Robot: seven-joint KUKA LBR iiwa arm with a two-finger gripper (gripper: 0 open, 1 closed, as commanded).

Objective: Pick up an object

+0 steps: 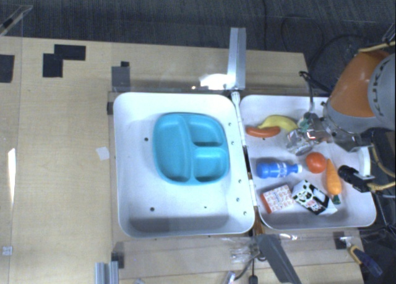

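The right bin [365, 215] holds several objects. A yellow banana [278, 122] lies at the back beside a red sausage [262, 132]. A blue bottle [277, 169] lies on its side in the middle. An orange-red ball [316, 163] and an orange carrot [333, 179] sit to the right. At the front are a red-and-white box [277, 198] and a black-and-white patterned item [311, 197]. My gripper [301, 140] hangs low over the bin, just right of the banana and above-left of the ball. Nothing visibly sits in it.
The left bin [133, 215] holds a blue divided plate [190, 147]. A metal post [237, 57] stands at the back between the bins. The grey-and-orange arm [362, 94] covers the right bin's back right corner.
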